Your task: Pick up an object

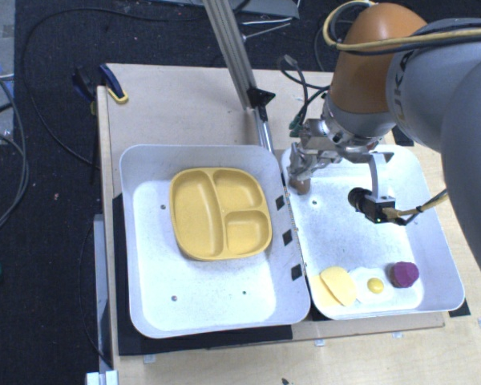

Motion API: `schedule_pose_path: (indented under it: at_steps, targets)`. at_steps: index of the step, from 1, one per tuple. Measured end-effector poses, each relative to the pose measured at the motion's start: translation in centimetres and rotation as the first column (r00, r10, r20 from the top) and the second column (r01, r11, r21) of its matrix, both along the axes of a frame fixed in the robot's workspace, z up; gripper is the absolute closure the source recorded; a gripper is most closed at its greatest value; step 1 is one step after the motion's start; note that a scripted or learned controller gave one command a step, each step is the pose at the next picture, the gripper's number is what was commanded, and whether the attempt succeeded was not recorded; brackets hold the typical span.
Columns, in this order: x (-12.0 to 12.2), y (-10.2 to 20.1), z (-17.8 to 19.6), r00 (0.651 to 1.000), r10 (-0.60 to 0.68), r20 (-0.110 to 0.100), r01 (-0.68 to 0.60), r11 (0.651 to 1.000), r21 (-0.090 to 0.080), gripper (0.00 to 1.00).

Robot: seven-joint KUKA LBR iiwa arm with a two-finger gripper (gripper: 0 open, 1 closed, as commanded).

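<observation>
My gripper (pixel 301 173) hangs low over the back left corner of the right bin (pixel 433 215), close to the wall between the two bins. A small brownish shape (pixel 299 186) shows at its tip; whether that is an object or part of the gripper is unclear. Along the right bin's front edge lie a pale yellow piece (pixel 337 285), a small yellow ball (pixel 375 285) and a purple lump (pixel 404 274), all well apart from the gripper. A yellow divided plate (pixel 221 212) rests in the left bin (pixel 144 287).
The arm's grey body and orange band (pixel 377 54) cover the back right of the bench. A black cable fitting (pixel 373 205) hangs over the right bin's middle. A slanted metal pole (pixel 232 42) rises behind the bins.
</observation>
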State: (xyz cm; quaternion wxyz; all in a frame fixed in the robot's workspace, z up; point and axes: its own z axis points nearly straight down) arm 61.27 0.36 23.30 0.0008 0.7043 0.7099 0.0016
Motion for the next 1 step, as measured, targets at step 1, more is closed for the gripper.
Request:
schedule_pose_path:
  at_steps: [1]
  targets:
    - [0.34,5.95,-0.47,1.000,0.000,-0.002,0.000,1.000,0.000,1.00]
